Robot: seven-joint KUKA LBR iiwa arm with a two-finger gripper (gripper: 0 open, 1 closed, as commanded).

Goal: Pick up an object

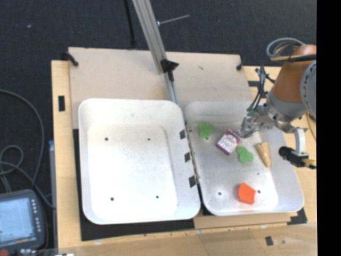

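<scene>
My gripper (246,129) hangs low in the right bin (213,196), reaching in from the right. Its tip sits just right of a small purple and white packet (227,142) and seems to touch its upper right corner. A green piece (205,130) lies to the left of the packet. Another green piece (245,155) lies below the gripper. A tan cone (263,153) rests to the right of that. An orange block (246,193) sits near the bin's front.
The left bin (133,159) stands beside the right one. A slanted metal rail (152,31) runs from the top down to the bins' back edge. A black fitting (293,154) on the arm hangs over the right bin's right rim.
</scene>
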